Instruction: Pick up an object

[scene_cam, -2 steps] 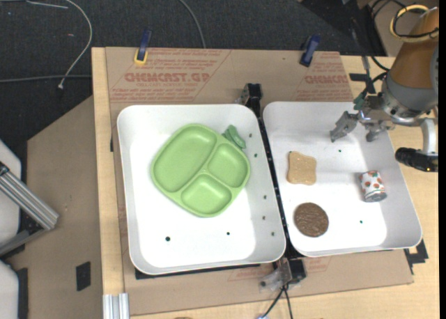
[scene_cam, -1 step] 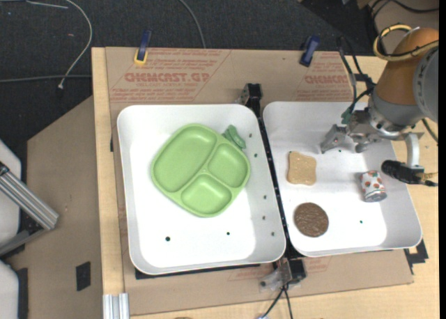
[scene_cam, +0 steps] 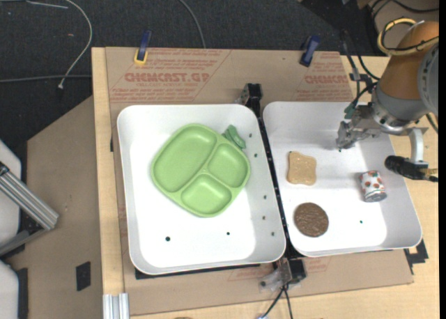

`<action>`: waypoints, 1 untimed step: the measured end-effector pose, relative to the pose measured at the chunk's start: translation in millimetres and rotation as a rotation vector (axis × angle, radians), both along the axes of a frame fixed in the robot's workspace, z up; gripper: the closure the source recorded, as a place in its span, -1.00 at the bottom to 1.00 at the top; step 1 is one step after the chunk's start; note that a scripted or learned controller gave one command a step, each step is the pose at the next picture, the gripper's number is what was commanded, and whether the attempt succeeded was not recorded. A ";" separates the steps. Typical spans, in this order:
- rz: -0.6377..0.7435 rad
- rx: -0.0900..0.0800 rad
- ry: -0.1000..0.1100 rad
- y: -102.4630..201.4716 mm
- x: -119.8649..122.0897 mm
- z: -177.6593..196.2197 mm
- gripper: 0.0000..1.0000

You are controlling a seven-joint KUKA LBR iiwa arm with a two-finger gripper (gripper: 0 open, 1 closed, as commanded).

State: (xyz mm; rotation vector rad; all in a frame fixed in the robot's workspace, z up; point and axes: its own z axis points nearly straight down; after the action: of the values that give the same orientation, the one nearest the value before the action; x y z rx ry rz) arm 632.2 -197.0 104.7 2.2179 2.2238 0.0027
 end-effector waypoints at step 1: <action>0.000 -0.002 -0.005 9.4 3.8 50.2 1.00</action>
State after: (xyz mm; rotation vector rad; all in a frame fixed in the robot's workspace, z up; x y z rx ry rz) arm 636.0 -187.6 154.9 2.2150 2.2199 0.0055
